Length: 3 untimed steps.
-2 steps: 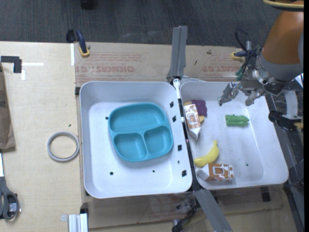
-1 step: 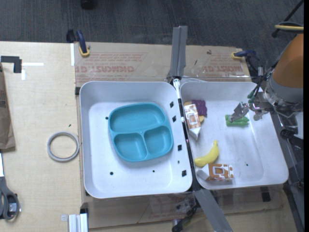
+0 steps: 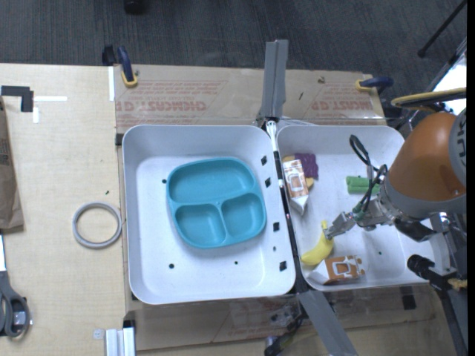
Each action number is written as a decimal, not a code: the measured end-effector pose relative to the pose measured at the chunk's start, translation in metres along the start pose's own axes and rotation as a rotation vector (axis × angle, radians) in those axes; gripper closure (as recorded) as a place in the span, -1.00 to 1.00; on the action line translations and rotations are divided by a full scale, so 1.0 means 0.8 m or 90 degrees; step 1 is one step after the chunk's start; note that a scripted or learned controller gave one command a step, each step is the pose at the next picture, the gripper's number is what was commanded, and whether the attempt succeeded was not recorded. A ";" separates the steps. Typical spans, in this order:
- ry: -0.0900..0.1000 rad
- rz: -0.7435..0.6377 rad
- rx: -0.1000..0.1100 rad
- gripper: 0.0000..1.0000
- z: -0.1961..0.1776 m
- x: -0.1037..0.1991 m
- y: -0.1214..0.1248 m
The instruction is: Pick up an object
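1. The gripper sits low in the right bin, at the end of the grey arm with the orange band. Its two thin fingers look a little apart, with nothing between them — so it is open and holds nothing.

2. The nearest thing to grab is the banana. It lies just left of and nearer than the fingertips, close to the wall between the two bins. I think this is the thing it is going for.

3. To do this well, the fingers should go down on both sides of the banana's fat middle, not on the thin stem. The banana is curved and smooth, so it could slip out if pinched near an end.

4. The small orange box lies just right of the banana, almost touching it. The fingers need to miss it, or it may get pushed.

5. Farther away in the same bin are a snack packet, a purple thing and a green thing. They are well apart from the banana.

6. The left bin holds a blue tray with three parts.

7. The bins rest on a pale wooden bench — a grey ring lies on it, left of the bins. Past the far edge the floor is dark carpet.
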State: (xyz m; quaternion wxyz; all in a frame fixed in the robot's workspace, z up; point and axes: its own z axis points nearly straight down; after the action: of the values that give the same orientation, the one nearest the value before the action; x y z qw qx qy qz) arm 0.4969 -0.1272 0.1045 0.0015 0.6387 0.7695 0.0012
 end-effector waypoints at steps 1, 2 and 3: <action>-0.006 -0.302 -0.008 -1.00 0.007 0.021 0.018; -0.007 -0.554 -0.008 -1.00 0.006 0.015 0.036; -0.008 -0.495 -0.008 -1.00 0.007 0.034 -0.001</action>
State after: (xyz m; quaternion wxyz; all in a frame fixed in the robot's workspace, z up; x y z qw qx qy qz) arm 0.4909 -0.1007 0.0986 0.0107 0.2990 0.9542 0.0012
